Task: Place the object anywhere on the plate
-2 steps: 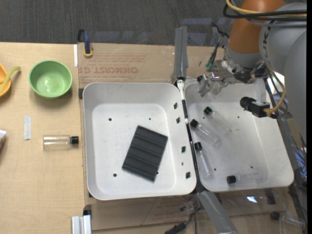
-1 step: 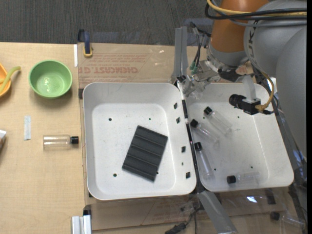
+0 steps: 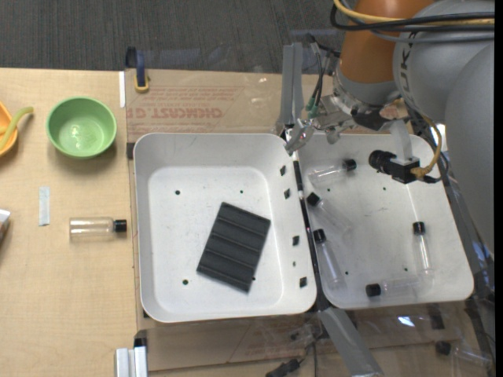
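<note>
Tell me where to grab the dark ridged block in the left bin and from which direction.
Come straight down from above and close across the shorter width of the dark ridged block, near its middle. It lies flat and tilted on the floor of the left bin, well apart from the walls, so both long edges look free for the pincer. Turn the wrist to match its tilt.

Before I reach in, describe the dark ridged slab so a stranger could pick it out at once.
Find the two white bins side by side and take the left bin, the one farther from the arm. Lying flat near its middle, tilted at a slant, is the dark ridged slab. It is the bin's one large item, a black rectangle with grooves along its length, unlike the clear tubes in the right bin.
</note>
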You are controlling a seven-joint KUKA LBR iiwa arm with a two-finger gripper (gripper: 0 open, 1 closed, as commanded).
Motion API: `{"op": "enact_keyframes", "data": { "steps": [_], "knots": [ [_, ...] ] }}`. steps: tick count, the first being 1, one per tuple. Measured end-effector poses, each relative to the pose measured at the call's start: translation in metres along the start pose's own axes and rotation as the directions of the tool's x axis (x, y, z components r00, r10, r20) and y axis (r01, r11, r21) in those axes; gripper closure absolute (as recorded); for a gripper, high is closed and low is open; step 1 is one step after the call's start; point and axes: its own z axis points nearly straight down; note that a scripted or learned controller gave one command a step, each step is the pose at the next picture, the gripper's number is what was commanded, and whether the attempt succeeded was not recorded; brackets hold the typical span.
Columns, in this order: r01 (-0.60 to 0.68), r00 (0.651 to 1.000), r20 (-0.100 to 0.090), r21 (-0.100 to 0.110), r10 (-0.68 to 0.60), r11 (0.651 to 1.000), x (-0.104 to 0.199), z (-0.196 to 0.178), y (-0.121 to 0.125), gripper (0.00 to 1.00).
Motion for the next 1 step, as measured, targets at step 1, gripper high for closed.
{"op": "enact_keyframes", "data": {
  "steps": [1],
  "knots": [
    [0.142,0.990,0.000,-0.002,-0.142,0.990,-0.0707,-0.1139,-0.0209,0.00]
  ]
}}
